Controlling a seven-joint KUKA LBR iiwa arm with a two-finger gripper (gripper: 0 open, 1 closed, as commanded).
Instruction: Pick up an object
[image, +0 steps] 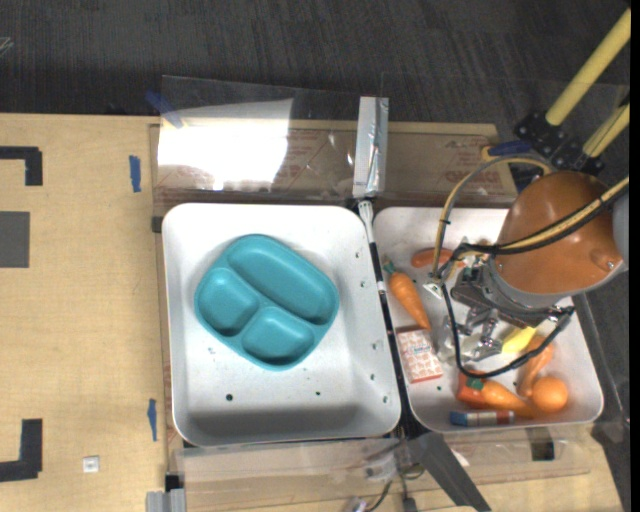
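Lower right of frame: a carrot (494, 395) lies lengthwise left to right along the right bin's (590, 400) near wall, directly below the tool (482, 335). Tool poised just above it; finger state cannot be determined. Nothing visibly gripped.

claw (484, 335) low in right bin (590, 400); carrots (408, 298) beside; teal tray (265, 298) in left bin (200, 400)
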